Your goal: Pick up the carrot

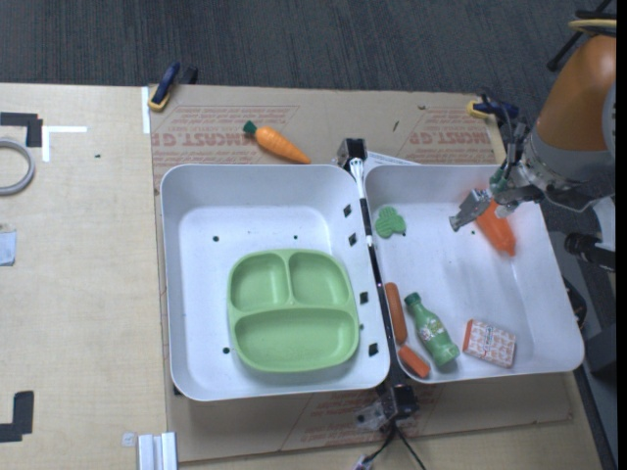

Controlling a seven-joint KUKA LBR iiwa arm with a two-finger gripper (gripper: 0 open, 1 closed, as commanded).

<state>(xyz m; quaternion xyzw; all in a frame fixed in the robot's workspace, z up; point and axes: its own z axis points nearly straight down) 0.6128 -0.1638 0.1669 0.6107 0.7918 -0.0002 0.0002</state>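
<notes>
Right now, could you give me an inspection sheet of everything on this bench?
Surface: left bin and right bin, white, on a cardboard sheet.
Job's things: carrot in the right bin at the gripper; second carrot on the cardboard behind the left bin.
Clutter: green divided plate in the left bin; broccoli, sausage, green bottle, pink packet in the right bin.
Grippers: gripper low in the right bin; hold unclear.
Cables: cable at the near edge.
Surroundings: dark carpet.

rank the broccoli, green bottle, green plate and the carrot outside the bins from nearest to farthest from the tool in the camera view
From the tool:
1. Broccoli, upper left of the right bin.
2. Green bottle, lower middle of the right bin.
3. Green plate, in the left bin, and the carrot, on cardboard above it: too close to call.
</notes>
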